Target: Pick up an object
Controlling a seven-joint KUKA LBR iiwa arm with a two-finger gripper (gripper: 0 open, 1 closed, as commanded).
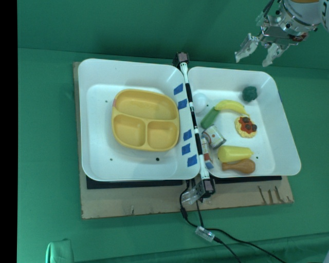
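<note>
Above the green bench, the jaws (259, 52) hang spread wide, holding nothing.

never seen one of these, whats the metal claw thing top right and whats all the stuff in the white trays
The claw is the end effector of a robot arm that reaches in from the right. A program drives it, and its job is to pick up an object. Its two fingers are spread open and hold nothing; it hangs above the far edge of the right bin.

The single picture comes from a fixed camera above the bench, looking down at a slant.

The left bin holds a yellow divided plate. The right bin holds toy food and small items: a banana, a dark green ball, a small pizza, a drumstick, a yellow piece, a green stick, a white ball and a small can.
</note>
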